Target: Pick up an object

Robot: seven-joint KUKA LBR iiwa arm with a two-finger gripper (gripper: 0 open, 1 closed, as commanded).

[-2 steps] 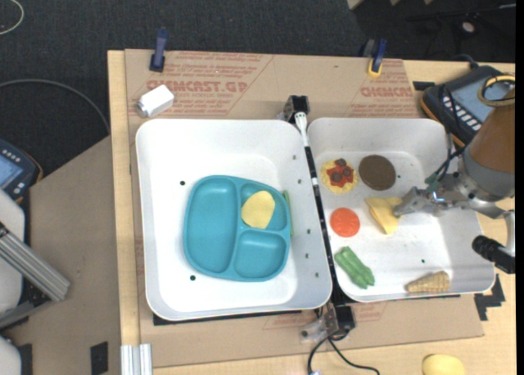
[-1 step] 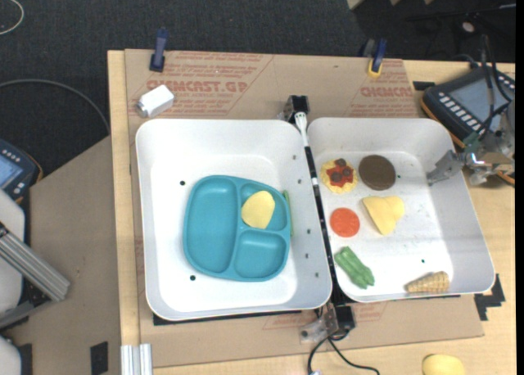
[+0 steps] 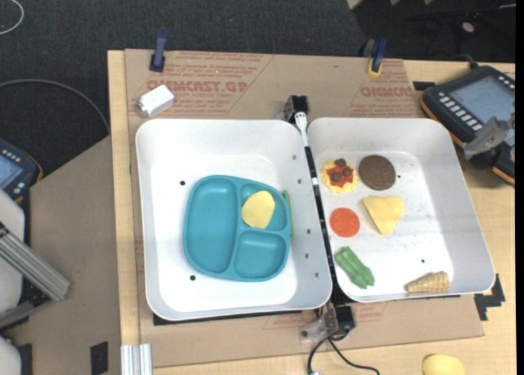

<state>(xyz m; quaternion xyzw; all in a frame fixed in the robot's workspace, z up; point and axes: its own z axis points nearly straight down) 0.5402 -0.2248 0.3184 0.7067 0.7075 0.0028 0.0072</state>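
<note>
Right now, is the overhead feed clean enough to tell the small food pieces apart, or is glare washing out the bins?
Camera view: slightly soft but even light; the white bins are bright without hiding anything; the brown disc, red disc and green piece read distinctly, with faint shadows.

Two white bins sitting side by side: left bin [image 3: 155,201], right bin [image 3: 458,201]. One teal tray [image 3: 217,230], one yellow piece [image 3: 259,210] lying in it. Six food toys lying in right bin: pizza [image 3: 339,175], brown disc [image 3: 377,171], red disc [image 3: 345,222], cheese wedge [image 3: 383,214], green pepper [image 3: 354,267], cone [image 3: 428,283]. Two clamps [image 3: 158,50] gripping bench's far edge.
</note>
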